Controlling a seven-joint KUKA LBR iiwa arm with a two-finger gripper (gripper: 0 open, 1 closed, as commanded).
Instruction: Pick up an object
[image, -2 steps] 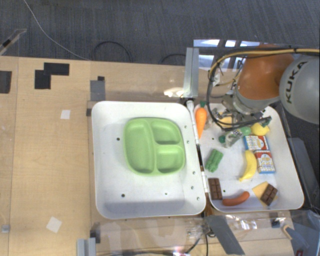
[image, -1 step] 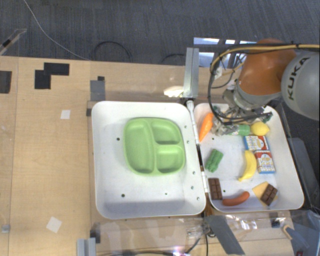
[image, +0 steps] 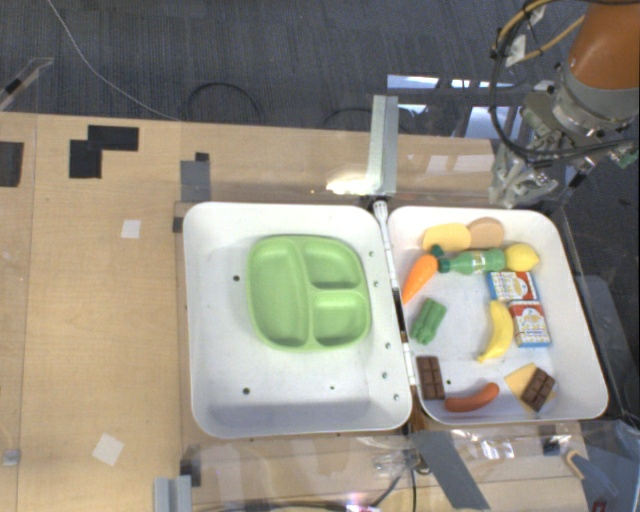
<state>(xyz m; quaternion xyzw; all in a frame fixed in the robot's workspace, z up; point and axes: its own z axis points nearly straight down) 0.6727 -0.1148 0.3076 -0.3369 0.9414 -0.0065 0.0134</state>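
The right bin (image: 575, 290) holds several toy foods. Among them are an orange carrot (image: 420, 278), a green bottle (image: 478, 263), a yellow banana (image: 495, 332), two small cartons (image: 512, 286) and a red sausage (image: 470, 399). A green ridged piece (image: 428, 320) lies near the bin's left wall, with a chocolate bar (image: 429, 377) below it. My gripper (image: 516, 184) hangs above the bench just beyond the right bin's far edge, apart from every object. The arm's orange band (image: 603, 45) is at the top right.
In the left bin (image: 215, 380) sits a green divided plate (image: 305, 292). A metal post (image: 384, 140) stands behind the seam between the bins. Cables loop around the arm at the top right. Bare wooden bench lies to the left.
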